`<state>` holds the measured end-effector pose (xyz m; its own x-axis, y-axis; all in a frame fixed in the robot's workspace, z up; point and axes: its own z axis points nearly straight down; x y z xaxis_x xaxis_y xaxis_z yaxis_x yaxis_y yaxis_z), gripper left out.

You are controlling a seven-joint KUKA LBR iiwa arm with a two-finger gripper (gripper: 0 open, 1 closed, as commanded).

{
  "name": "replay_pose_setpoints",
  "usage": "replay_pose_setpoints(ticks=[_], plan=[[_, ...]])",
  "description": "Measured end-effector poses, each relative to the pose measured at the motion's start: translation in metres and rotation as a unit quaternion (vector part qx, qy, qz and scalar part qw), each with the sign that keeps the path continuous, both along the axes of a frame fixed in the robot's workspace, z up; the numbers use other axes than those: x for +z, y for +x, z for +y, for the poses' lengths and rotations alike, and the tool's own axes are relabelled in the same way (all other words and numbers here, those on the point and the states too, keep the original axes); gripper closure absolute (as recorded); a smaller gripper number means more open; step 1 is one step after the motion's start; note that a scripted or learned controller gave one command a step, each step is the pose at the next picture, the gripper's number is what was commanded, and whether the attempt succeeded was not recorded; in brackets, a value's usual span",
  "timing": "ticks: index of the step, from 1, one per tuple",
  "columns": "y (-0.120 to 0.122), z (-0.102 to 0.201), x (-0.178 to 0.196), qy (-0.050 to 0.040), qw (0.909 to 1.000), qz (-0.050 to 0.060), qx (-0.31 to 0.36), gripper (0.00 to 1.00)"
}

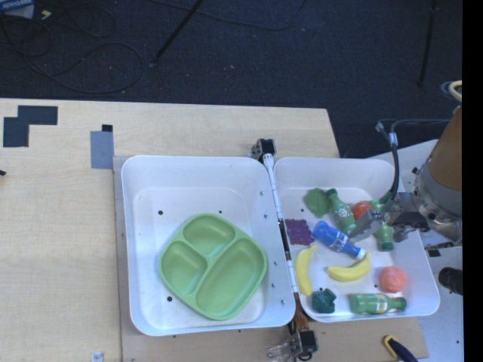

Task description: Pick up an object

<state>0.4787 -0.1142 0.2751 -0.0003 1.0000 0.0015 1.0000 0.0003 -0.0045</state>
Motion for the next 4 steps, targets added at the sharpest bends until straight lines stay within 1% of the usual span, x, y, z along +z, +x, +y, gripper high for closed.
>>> replay_pose_setpoints(ticks=[1,2,3,4], plan=[[-0.001,-0.015,-0.103,0.0003,1.0000,0.000,-0.001,0.00],[0.003,-0.064,-0.186,-0.0005,1.0000,-0.003,-0.002,0.00],[0.003,-0.064,-0.176,0.0010,1.0000,-0.002,-0.004,1.00],[0.009,-0.027,-0.049,-0.0003,1.0000,-0.001,0.000,1.00]])
